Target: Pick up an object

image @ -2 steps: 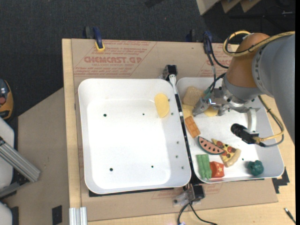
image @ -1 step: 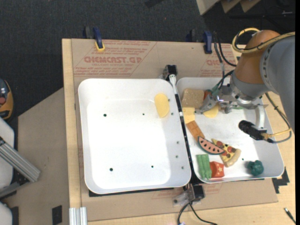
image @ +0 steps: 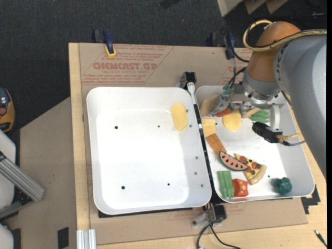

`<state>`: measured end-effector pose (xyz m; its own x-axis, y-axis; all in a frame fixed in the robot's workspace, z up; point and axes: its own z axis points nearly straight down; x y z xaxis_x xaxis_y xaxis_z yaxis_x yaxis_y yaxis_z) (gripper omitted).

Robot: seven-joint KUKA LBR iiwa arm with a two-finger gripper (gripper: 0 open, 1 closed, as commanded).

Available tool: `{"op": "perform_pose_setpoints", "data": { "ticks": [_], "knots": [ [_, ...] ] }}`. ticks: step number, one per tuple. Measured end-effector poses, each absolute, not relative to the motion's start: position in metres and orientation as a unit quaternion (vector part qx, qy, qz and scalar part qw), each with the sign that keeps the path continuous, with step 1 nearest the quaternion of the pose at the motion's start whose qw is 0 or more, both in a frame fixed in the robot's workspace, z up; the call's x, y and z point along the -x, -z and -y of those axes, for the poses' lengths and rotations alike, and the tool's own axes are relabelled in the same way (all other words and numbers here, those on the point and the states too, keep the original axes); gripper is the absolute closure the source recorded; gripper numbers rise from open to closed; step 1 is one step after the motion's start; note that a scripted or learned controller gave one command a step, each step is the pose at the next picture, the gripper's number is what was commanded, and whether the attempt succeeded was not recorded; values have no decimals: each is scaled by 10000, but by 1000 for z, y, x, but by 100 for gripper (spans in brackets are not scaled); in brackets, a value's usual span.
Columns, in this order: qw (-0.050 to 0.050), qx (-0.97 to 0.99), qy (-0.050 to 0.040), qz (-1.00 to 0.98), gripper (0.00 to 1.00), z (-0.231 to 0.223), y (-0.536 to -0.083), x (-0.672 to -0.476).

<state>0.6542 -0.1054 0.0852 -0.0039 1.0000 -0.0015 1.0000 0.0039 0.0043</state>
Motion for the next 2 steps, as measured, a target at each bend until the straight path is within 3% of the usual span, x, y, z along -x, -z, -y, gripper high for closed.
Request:
{"op": "perform_pose_setpoints", "data": {
  "ticks": [1,2],
  "knots": [
    [26,-7063,-10,-7079,100,107,-97,-654],
    [38,-7039,-55,-7102,100,27,-192,-669]
  ]
}}
